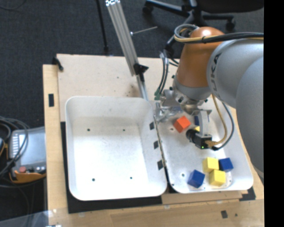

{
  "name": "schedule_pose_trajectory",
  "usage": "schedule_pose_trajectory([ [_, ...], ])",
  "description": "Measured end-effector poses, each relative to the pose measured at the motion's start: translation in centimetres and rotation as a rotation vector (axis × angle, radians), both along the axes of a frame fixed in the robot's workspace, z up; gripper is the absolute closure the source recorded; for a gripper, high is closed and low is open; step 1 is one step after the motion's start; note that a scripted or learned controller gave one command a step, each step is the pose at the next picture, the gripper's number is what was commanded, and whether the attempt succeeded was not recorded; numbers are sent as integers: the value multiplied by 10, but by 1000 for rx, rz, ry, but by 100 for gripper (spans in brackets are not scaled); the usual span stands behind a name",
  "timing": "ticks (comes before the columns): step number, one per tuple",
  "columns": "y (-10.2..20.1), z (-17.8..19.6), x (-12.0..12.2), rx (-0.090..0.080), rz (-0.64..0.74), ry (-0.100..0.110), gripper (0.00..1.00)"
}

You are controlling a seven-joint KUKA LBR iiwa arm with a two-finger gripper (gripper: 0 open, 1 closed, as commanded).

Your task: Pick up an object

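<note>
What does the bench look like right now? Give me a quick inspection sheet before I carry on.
Surface: wooden bench bearing a left bin and a right bin, side by side.
Job's things: orange block, two yellow blocks and two blue blocks, all in the right bin.
Clutter: nothing seen.
Grippers: pincer low over the right bin by the orange block; finger state hidden by the wrist.
Cables: loops run off the wrist; more on the floor at left.
Surroundings: dark floor, chair base, pendant, metal strut.
</note>
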State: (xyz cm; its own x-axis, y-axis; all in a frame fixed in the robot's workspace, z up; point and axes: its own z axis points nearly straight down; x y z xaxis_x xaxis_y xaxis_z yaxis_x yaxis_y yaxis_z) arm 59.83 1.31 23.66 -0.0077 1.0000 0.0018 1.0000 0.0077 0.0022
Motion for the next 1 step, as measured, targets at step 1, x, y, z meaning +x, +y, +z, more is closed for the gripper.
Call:
schedule_pose_trajectory([
  [1,50,-9,6,-1,-1,1,100],
])
